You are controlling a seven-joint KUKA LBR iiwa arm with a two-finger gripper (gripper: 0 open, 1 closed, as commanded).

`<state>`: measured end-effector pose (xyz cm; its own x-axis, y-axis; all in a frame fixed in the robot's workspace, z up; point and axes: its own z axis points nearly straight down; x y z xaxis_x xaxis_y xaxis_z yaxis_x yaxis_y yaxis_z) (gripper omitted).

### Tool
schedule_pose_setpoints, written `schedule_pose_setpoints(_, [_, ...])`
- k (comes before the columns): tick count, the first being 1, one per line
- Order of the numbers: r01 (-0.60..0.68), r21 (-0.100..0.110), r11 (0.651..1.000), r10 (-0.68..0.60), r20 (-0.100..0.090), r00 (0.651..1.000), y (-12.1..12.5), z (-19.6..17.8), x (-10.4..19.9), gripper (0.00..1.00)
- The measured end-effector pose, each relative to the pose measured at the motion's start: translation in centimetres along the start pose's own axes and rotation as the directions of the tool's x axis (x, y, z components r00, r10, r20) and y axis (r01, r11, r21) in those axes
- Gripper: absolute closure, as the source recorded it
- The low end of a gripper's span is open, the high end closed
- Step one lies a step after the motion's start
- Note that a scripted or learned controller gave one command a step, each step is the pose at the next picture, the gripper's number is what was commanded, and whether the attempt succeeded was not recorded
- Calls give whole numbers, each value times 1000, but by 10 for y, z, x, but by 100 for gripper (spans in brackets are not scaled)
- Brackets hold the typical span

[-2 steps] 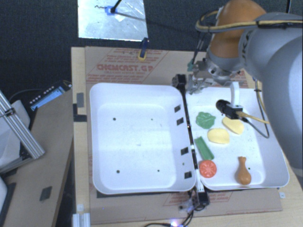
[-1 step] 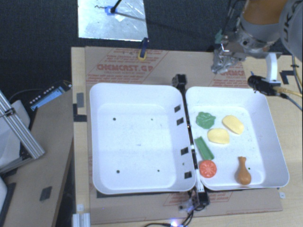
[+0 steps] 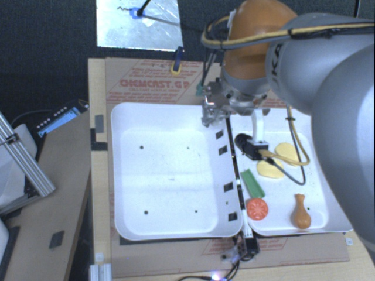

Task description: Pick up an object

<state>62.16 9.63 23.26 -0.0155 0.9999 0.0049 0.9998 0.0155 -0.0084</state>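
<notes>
The right bin (image 3: 328,215) holds several small objects. Two pale yellow pieces (image 3: 287,152) lie side by side, with a green stick (image 3: 253,183) in front of them. A red tomato-like round (image 3: 256,209) and a brown drumstick (image 3: 301,211) sit near the front edge. My gripper (image 3: 231,119) hangs over the divider between the bins at the far end, above and left of the yellow pieces. A black part (image 3: 249,147) with a yellow cable sits just below it. I see nothing held in the gripper.
The left bin (image 3: 164,174) lies beside the right one on a cardboard sheet (image 3: 152,81). The big grey arm covers the upper right of the view. A shiny plate (image 3: 137,16) lies beyond the bins, and a metal rail (image 3: 23,163) stands at the left.
</notes>
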Motion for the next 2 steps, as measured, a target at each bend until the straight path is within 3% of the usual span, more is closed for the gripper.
schedule_pose_setpoints(1, [-9,-10,1000,10,5,1000,49,41,-3,100])
schedule_pose_setpoints(2, [-16,-14,1000,16,5,1000,47,-6,-32,100])
